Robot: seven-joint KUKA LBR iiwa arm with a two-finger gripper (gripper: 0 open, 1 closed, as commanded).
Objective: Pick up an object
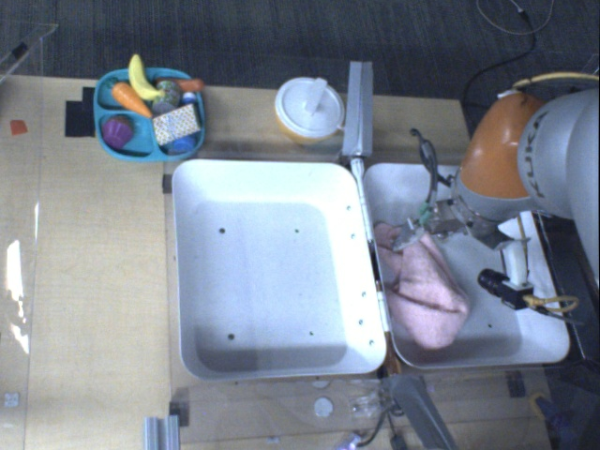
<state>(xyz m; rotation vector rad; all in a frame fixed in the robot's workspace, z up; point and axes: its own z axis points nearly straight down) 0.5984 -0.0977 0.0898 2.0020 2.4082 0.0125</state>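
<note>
**Claw down at the pink cloth in the right bin**

We see the arm reaching in over the right bin, with its claw low at the upper end of a pink cloth. The cloth lies crumpled along the bin's left wall, just beside the divider between the two bins. We cannot tell whether the claw is apart or together; its tips are lost against the folds, and nothing shows cloth held between them.

We judge the step in hand to be the grasp itself: the claw is at the cloth, and no lift has happened, since the cloth rests on the bin floor. The next move calls for a firm pinch on a raised fold, then a straight rise clear of the wall. Soft fabric may slip, so we would watch whether it comes up. The left bin and the blue tray of toys on the worktop play no part.
</note>
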